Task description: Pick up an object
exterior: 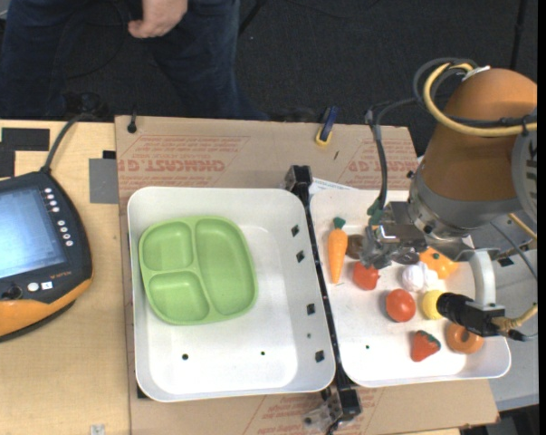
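My gripper [378, 246] hangs low over the right bin [363, 362], near its upper middle, under the grey arm with the orange band. Right below it lies a small red toy [366, 276], partly covered by it. An orange carrot with a green top [337, 254] lies just left of the gripper. A red tomato [400, 305], a white ball [411, 277], a yellow piece [430, 304], a strawberry [424, 344] and an orange fruit [460, 338] lie to the lower right.
The left bin [209, 370] holds a green divided plate [197, 268]. A black divider [313, 279] runs between the bins. A teach pendant [28, 247] rests at the left. A person stands behind the bench [159, 12].
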Controlling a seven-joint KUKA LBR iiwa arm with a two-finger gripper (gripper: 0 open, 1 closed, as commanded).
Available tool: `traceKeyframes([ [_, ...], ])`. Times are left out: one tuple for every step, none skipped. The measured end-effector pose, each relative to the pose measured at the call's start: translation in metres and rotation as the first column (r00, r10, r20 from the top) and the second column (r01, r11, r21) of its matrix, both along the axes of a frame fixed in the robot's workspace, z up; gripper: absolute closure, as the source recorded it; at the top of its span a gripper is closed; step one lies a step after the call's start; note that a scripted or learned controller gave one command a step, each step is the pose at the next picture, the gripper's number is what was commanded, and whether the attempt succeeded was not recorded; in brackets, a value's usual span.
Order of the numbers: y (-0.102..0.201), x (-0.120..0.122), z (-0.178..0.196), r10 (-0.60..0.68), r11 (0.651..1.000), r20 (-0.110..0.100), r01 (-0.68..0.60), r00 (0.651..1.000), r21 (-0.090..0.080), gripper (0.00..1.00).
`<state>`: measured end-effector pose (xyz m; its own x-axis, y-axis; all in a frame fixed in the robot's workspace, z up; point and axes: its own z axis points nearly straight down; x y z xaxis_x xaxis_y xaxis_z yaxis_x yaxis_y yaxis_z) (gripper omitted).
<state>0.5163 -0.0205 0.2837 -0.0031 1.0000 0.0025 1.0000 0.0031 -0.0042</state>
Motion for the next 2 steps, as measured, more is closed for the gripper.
traceKeyframes([
  [0.042, -0.042, 0.035, 0.002, 1.0, 0.003, -0.002, 1.0, 0.0, 1.0],
  [0.107, -0.04, 0.07, 0.005, 1.0, 0.004, -0.005, 1.0, -0.001, 1.0],
])
